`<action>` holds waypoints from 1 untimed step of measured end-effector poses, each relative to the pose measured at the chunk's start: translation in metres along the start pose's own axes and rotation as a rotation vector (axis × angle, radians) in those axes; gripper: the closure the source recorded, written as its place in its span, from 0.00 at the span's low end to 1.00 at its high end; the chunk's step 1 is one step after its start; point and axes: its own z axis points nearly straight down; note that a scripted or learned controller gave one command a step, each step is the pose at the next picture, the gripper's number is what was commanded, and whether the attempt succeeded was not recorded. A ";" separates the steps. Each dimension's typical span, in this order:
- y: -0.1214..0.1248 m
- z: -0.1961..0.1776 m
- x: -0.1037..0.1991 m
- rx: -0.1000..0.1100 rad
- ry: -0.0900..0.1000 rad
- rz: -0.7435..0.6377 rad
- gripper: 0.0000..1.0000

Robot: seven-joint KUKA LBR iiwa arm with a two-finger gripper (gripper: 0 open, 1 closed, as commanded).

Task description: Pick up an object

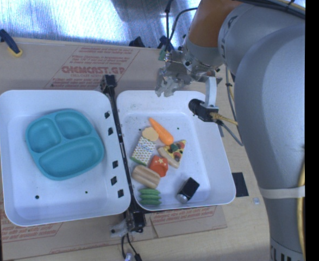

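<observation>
Over the far rim of the right bin (pixel 213 145), the tool (pixel 167 86) hangs at the end of the grey arm (pixel 268 91), whose orange band (pixel 205 20) sits just above the wrist. Nothing lies between its fingers; whether they stand apart or together I cannot tell, since they blur into the metal behind.

All loose objects lie in the right bin, clustered near its wall shared with the left bin (pixel 7 162):
- Orange carrot (pixel 161 131), tapered, lying at a slant, nearest to the tool of the cluster yet well apart from it.
- Pale tan round piece (pixel 150 134), touching the carrot's side toward the left bin.
- Pizza slice (pixel 174 152), yellowish with red and dark spots, just beyond the carrot's thick end.
- Flat block with a green-and-white check pattern (pixel 143 150), beside the tan piece.
- Red piece (pixel 159 165), tomato-like, between the checked block and the pizza slice.
- Hot-dog-shaped piece (pixel 146 176), tan bun with brown strip, touching the red piece.
- Green pea-pod shape (pixel 150 196), ridged, at the bin's near rim.
- Small black block with a shiny end (pixel 187 189), tilted, apart from the cluster, toward the near corner on the arm's side.

Left bin holds a blue divided plate (pixel 65 143), three compartments, lying flat.

Both bins rest on brown cardboard (pixel 77 64) with red print, laid on the counter (pixel 241 232).
</observation>
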 end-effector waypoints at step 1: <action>-0.001 0.002 0.000 0.004 0.000 0.000 0.00</action>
